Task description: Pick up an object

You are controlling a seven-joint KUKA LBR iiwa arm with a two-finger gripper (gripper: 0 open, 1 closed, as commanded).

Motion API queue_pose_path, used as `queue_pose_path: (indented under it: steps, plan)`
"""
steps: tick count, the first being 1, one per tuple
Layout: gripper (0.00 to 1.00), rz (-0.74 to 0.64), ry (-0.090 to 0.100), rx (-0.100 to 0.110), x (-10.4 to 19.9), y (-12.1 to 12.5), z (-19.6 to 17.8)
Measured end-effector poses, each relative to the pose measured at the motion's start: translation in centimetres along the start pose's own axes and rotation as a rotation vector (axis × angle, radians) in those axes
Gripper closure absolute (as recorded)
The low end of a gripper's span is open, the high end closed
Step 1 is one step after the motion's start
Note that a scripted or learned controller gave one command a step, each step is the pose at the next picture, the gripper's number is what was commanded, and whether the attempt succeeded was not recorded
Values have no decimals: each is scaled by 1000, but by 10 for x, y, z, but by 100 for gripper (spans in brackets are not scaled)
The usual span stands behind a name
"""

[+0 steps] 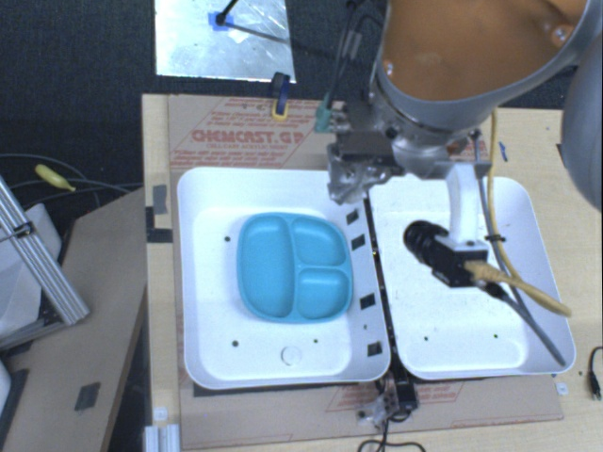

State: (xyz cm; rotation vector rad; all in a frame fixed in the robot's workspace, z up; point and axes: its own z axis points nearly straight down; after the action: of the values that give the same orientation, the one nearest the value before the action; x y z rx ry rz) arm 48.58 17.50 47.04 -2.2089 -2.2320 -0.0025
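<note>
Pincer (pixel 349 188) sat over the far end of the seam between the two bins, just above the left bin's back right corner. Open or closed: could not tell, nor whether it had hold of anything. It hung apart from the plate.

Far left, a silver metal frame (pixel 33 257) stood off the bench. A foil sheet (pixel 221 26) lay beyond the bench, with a bit of blue tape (pixel 222 19) on it. The cardboard sheet (pixel 250 125) under the bins carried red print reading "CHEMCAST GP"; the smaller lines were too small to read. A yellow and blue clip (pixel 280 97) sat on its far edge.

The left bin (pixel 193 281) held a blue divided plate (pixel 292 266), flat, near the middle, three compartments facing up. A small white disc (pixel 290 354) lay near that bin's front wall. Black tabs (pixel 358 244) ran along the seam. The right bin (pixel 528 243) lay under the arm.
</note>
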Motion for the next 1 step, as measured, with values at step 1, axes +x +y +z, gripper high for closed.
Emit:
queue_pose_path:
  steps: [1]
  plan:
    - [100, 3, 0, -5, -4, 1, -12]
